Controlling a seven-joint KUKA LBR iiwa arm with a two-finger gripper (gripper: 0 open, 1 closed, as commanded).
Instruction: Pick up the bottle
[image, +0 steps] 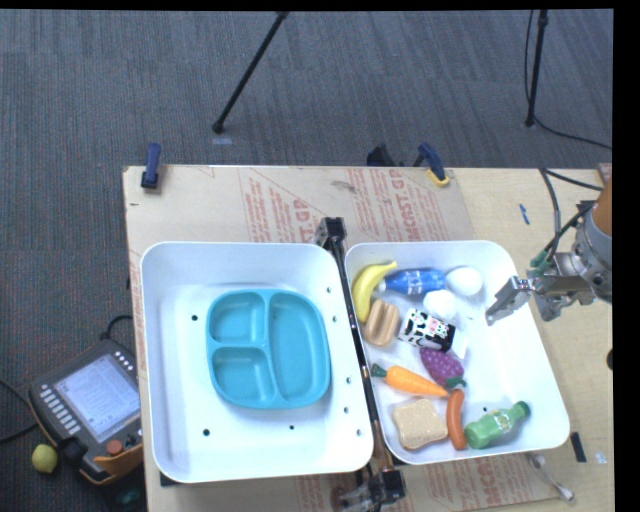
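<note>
Hovering over the right bin's (545, 360) far edge, gripper (527, 297) seemingly spread, apart from the green bottle (494, 423).

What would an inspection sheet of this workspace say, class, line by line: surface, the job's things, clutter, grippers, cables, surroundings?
Surface: cardboard-covered bench bearing a left white bin and a right white bin.
Job's things: green plastic bottle lying in the right bin's near corner; blue plastic bottle lying at its far side.
Clutter: yellow toy banana, orange toy carrot, toy bread slice; turquoise divided plate in the left bin.
Grippers: two-finger gripper over the right bin's right rim, jaws unclear.
Cables: black cable.
Surroundings: grey carpet, tripod legs, handheld control pendant.
</note>
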